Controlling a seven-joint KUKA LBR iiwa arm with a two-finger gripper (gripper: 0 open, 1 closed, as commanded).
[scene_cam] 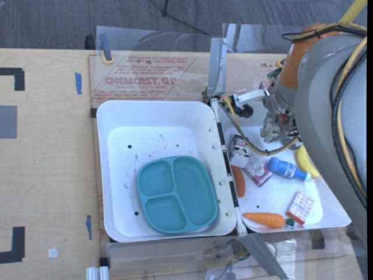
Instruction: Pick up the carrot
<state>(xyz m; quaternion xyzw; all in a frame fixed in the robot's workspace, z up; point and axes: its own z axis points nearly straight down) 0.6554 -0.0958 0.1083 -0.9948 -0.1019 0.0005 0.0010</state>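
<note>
The carrot (265, 219) lies at the right bin's (332, 212) near wall. The pincer (274, 134) hangs far off; I cannot tell its state. The wall and box (301, 206) may block a grasp.

Grey arm (335, 92), entering from right, orange band above wrist. Gripper (274, 130) pointed downward, holding nothing visible.

Red print on clear plastic sheet (145, 74) behind the bins reads roughly "CHEMCAST GP", mirrored or faint. Small packets' print in right bin too small to read.
</note>
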